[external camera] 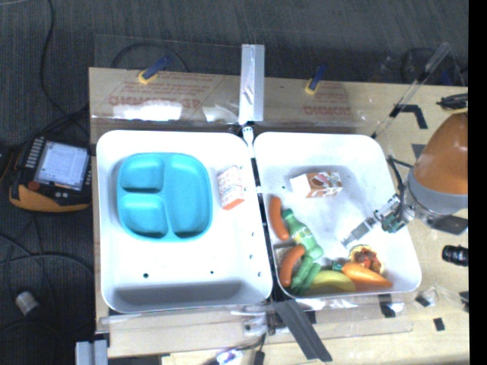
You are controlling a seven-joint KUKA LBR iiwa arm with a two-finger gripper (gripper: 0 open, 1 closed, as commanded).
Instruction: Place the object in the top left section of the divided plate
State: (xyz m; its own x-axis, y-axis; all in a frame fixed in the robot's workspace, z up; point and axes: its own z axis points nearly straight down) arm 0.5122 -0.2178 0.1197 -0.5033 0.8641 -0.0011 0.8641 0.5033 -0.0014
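Note:
The blue divided plate (163, 195) lies in the left bin (183, 287), with nothing in its sections. A small orange and white packet (230, 186) rests just right of the plate, against the bin's right wall. My gripper (358, 236) reaches into the right bin (380, 166) from the right, low over the white floor. It sits just above a pile of toy food: carrots (365, 274), a banana (333, 281) and green pieces (301, 234). A small printed carton (323, 182) lies up and left of the gripper. I see nothing held in the gripper.
The arm's orange band (449, 162) and grey wrist hang over the right bin's right rim. A metal divider post (252, 82) stands behind the seam between the bins. A handheld device (53, 169) lies on the floor to the left.

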